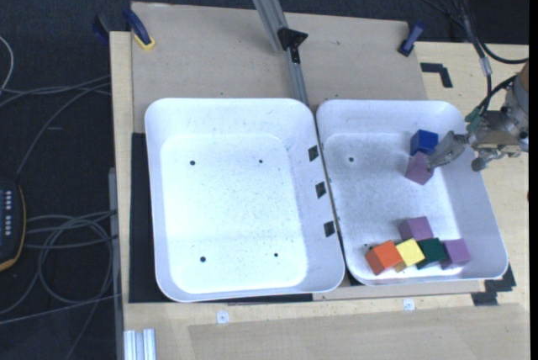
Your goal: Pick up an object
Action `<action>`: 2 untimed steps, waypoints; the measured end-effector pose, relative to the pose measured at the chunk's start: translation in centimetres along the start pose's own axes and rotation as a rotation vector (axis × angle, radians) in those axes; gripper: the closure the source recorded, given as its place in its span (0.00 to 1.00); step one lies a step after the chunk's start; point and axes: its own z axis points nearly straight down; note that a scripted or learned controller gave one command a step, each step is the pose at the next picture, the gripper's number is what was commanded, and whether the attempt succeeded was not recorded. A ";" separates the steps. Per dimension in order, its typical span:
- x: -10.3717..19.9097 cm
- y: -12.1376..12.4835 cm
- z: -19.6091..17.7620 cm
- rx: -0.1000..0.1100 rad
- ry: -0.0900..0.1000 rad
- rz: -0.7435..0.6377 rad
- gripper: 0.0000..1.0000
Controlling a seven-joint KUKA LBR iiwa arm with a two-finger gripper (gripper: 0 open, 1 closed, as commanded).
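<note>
My gripper point(450, 150), fingers' state unclear, sits at frame right, touching the purple block point(418, 170) beside the blue block point(424, 140).

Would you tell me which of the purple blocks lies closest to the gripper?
The purple block just below the blue block, beside the gripper; the other two purple ones sit in the cluster at the bin's near edge.

We're looking down on a pale wooden bench point(210, 55) filling the middle of the frame. Two shallow white bins sit on it side by side: the left bin point(168, 123) centre-left, the right bin point(370, 110) centre-right, their inner rims touching. Blue clamps grip the bench's top edge, one point(139, 28) at upper left, another point(411, 38) at upper right.
</note>
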 end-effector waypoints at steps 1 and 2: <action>0.0 0.0 0.0 -0.001 0.000 0.000 0.00; 0.0 -0.1 6.3 0.007 0.002 0.001 0.00</action>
